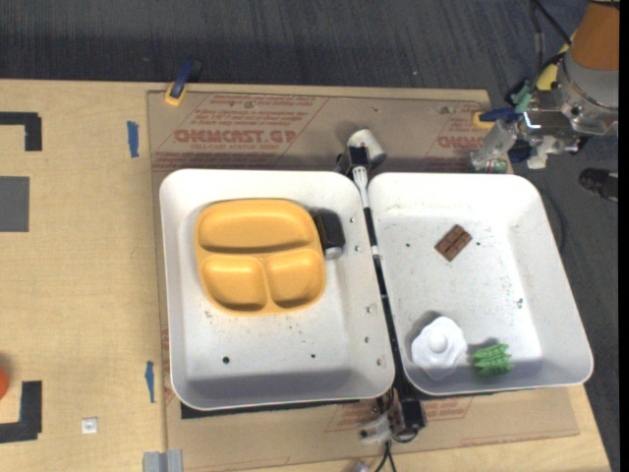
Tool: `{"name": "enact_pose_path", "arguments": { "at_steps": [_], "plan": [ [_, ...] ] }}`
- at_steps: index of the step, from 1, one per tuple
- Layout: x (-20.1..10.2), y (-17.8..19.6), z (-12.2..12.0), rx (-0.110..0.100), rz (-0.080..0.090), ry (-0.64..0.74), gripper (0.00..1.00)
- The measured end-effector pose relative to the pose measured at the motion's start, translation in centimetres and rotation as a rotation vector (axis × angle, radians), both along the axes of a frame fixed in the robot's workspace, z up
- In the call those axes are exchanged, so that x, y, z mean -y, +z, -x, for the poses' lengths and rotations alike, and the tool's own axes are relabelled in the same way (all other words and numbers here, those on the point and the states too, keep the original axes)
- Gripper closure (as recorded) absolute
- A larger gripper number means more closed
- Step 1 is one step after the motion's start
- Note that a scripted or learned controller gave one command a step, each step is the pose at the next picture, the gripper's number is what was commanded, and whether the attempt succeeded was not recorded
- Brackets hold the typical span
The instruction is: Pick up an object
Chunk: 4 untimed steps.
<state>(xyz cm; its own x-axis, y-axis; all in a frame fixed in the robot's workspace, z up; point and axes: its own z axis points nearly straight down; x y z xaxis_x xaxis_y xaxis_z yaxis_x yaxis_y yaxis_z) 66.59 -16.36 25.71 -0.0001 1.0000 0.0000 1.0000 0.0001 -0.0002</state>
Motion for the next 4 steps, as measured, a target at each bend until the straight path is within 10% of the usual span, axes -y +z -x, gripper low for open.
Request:
{"name": "enact_pose_path", "arguments": {
  "at_steps": [1,2,3,4],
  "plan": [
    [-2.1,-11.5,5.9,0.000,0.000,0.124,0.00],
    [-0.5,-17.2,5.0,0.002,0.000,0.538,0.00],
    [-4.3,-17.2,13.5,0.000,-0.001,0.554,0.00],
    [-4.0,-9.8,7.1,0.004,0.001,0.582,0.00]
  ]
}}
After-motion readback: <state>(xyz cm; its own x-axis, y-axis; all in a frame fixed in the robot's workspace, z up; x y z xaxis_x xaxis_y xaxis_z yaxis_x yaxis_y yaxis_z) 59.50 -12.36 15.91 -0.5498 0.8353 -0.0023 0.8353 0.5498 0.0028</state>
